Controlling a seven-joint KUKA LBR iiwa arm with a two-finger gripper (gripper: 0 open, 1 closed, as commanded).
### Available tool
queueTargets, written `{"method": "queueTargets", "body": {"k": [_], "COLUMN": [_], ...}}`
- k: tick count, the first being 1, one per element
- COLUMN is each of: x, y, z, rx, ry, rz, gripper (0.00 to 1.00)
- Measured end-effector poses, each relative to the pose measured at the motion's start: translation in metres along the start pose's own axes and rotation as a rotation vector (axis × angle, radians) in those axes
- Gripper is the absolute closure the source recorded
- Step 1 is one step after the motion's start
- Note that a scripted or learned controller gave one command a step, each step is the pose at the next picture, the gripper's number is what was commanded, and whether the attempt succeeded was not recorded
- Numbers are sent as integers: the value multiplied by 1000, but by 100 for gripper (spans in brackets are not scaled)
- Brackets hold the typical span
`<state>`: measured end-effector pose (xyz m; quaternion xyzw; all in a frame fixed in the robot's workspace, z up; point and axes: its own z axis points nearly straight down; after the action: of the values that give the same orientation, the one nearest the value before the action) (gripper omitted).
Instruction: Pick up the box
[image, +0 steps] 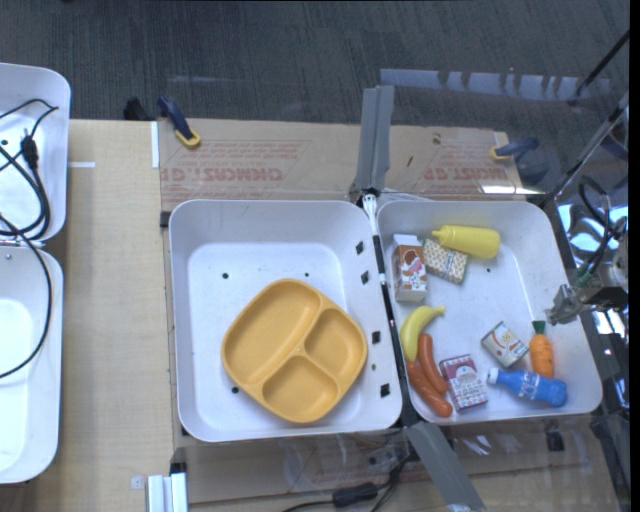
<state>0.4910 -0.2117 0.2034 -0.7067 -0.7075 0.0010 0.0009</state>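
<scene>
Resting near the banana (420, 326), the box (410, 273) — small, brown-and-white — lies apart from the gripper (572, 302), its grip unreadable.

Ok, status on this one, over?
Claw at the right bin's right rim, apart from the items. Brown box lying in that bin, not lifted. Cracker box and banana crowd it.

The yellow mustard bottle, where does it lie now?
The yellow mustard bottle lies on its side at the far end of the right white bin, just beyond the small tan cracker box.
</scene>
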Motion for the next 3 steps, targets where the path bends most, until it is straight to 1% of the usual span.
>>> {"method": "queueTargets", "body": {"k": [1, 2, 3], "x": [31, 90, 105], "y": [-5, 0, 81], "z": [84, 92, 91], "rx": [-27, -52, -45], "ry": [-10, -16, -5], "rz": [20, 47, 172], "gripper": [0, 0, 0]}}
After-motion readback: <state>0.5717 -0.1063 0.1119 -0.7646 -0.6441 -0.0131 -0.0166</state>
